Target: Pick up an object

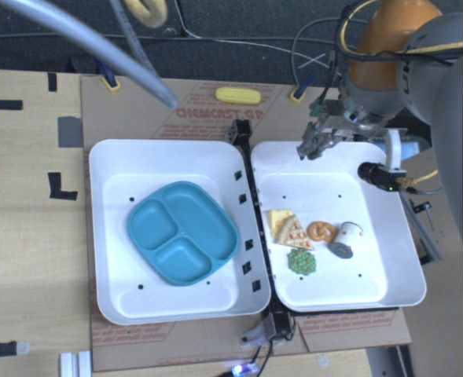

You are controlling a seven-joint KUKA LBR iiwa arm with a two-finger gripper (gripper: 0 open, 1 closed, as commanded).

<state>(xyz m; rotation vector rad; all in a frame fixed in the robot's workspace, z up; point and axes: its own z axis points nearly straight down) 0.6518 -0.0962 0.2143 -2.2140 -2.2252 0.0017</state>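
Camera view, looking down at a slant, has the grey arm's two-finger gripper (313,147) hanging over the far edge of the right-hand shallow white bin (396,285). Its fingers are too small and dark to read, so I cannot tell how wide they stand; nothing is seen between them.

Toy food lies in a loose cluster near the middle of that bin's floor: a yellow-and-orange wedge-shaped piece (286,228), a small brown pretzel-like ring (321,230), a white-and-grey cylindrical piece (345,239) beside the ring, and a green bumpy piece (302,262) nearest the camera. White floor lies open around them.

A blue plastic divided plate (182,232) sits in the left-hand white bin (105,289). A yellow oblong object (237,95) lies on the cardboard beyond the bins.
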